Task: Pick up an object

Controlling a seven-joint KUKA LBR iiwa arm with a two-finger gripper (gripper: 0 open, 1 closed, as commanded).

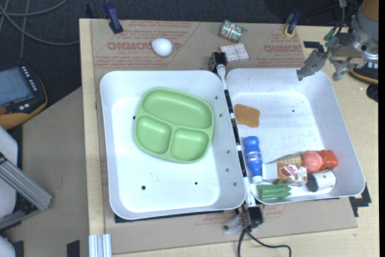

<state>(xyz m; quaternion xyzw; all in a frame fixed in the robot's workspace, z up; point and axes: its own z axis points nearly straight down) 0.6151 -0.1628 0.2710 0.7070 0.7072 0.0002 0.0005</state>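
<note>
Hovering fingers [325, 63] stand well apart from the blue bottle [252, 157].

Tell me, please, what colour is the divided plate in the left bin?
The divided plate is light green, seen plainly in the camera view.

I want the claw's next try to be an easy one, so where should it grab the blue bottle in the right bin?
Probably across the middle of the blue bottle, coming straight down. It lies flat along the right bin's left wall, white cap toward the near edge, so the claw should close across its narrow width. The wall side looks tight; the orange-brown piece sits clear beyond it.
</note>
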